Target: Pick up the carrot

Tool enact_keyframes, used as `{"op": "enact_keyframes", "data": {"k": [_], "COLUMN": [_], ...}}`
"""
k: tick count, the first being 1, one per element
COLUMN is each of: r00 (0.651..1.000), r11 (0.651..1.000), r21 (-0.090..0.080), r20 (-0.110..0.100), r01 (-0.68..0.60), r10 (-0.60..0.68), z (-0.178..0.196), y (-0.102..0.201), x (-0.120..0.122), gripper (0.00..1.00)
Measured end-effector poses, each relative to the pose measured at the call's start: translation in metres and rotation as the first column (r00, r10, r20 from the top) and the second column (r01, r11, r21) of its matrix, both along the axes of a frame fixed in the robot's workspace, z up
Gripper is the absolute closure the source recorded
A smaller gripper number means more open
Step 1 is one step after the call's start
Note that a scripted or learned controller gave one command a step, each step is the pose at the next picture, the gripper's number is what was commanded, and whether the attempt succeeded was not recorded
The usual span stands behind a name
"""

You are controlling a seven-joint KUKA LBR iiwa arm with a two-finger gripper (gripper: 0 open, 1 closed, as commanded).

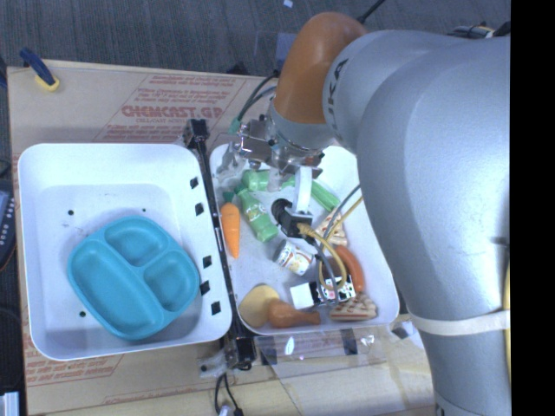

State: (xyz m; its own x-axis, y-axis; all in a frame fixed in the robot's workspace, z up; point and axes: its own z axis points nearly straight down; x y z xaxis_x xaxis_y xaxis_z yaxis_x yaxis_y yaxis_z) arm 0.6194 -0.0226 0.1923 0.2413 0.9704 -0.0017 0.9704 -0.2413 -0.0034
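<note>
Lay in the right-hand bin, hard against its left wall: the carrot, orange, long axis running nearly straight up and down the view, broad end toward the far side, narrow tip toward the near edge. Sat free of any grip, well clear of the arm's metal parts.

Reached in from the right, the grey arm, orange band above the wrist, covering much of the right bin's far corner. Hung over the bin's far end, the end effector, a cluster of metal and cables above green pieces; impossible to judge how wide it stood or whether anything sat in it.

Scattered beside the carrot: a green toy vegetable just to its right, a small jar, a reddish sausage shape, a tan pear-like piece near the front wall, a waffle-patterned piece.

Held in the left bin: a blue divided plate, three compartments, tilted toward the front left corner.

Carried both bins on a cardboard-covered worktop with red printed lettering.
</note>
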Motion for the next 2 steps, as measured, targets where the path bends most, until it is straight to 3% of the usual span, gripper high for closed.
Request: {"op": "enact_keyframes", "data": {"k": [1,2], "r00": [0.994,0.938], "r11": [0.994,0.938], "r21": [0.000,-0.003], "r20": [-0.012,-0.015], "r01": [0.112,0.347], "r10": [-0.112,-0.347], "z": [-0.002,-0.002], "y": [-0.011,-0.030], "x": [-0.023,-0.033], "gripper": [0.00,0.00]}}
